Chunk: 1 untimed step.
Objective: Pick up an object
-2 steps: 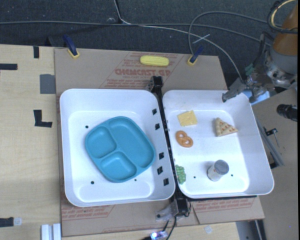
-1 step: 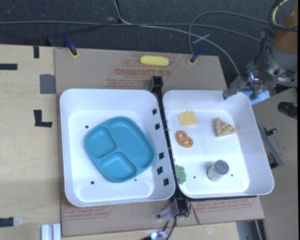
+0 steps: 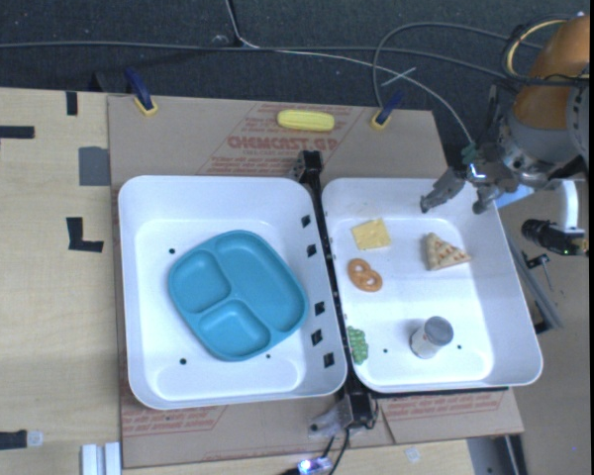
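The right bin point(image 3: 495, 295) holds a yellow cheese square point(image 3: 370, 235), a pretzel point(image 3: 364, 275), a wedge of pizza point(image 3: 443, 252), a small grey can point(image 3: 433, 336) and a green leafy piece point(image 3: 357, 343). My gripper point(image 3: 460, 193) hangs over the bin's far right rim, above and to the right of the pizza wedge. Its two fingers are spread apart with nothing between them.
The left bin point(image 3: 139, 265) carries a blue divided plate point(image 3: 237, 294). A yellow banana-shaped toy point(image 3: 305, 120) lies on the cardboard behind the bins. Cables cross the dark backdrop, and clamps hold the cardboard's far edge.
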Available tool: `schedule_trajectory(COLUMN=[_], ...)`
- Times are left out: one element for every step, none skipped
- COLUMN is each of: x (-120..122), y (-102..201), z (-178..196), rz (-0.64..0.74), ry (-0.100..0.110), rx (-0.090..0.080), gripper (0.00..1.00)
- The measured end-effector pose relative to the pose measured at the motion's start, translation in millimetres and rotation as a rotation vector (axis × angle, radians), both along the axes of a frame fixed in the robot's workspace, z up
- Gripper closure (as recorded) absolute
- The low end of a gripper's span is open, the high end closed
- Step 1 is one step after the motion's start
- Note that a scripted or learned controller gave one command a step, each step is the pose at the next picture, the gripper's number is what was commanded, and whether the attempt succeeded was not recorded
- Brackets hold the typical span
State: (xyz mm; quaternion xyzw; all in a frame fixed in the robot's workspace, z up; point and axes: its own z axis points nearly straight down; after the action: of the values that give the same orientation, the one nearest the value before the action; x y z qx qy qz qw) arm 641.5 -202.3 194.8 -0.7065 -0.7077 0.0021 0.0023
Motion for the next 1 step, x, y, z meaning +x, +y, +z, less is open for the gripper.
schedule_trajectory(x=[5.9], y=[7.6], z=[-53.1], rz=[0.000], ry=[0.000], rx=[0.000], gripper=[0.00])
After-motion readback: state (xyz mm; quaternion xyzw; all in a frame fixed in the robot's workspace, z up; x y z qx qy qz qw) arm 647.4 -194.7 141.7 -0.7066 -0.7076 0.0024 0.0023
